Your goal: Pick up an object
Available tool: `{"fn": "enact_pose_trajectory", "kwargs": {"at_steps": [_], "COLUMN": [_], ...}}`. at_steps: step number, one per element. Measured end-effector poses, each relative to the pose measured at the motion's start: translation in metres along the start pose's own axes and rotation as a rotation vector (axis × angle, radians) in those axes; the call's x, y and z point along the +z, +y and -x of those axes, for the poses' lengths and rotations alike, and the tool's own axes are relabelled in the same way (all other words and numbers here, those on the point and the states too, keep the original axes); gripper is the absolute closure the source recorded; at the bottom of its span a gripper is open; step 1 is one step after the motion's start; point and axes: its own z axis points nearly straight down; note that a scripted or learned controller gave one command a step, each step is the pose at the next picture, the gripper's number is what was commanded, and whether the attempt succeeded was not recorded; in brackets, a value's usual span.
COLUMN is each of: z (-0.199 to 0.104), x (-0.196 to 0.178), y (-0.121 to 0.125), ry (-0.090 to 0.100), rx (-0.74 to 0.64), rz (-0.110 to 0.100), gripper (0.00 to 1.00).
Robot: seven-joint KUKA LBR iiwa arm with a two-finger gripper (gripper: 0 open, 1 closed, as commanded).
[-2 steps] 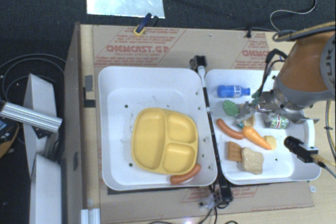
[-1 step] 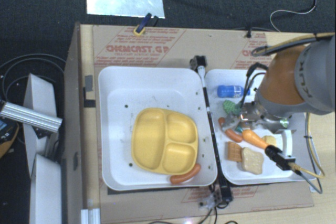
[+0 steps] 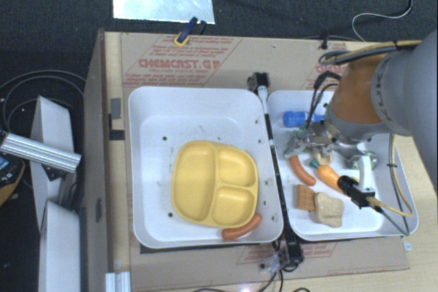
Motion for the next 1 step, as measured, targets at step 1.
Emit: {"fn": "enact_pose_trajectory", "kwargs": {"at_steps": [1], "z": [0.0032], "x": [-0.0151], "y": [0.0039], "ry": [-0.007], "rx": [0.000], "rz": [0.013], "gripper": [1.00]}}
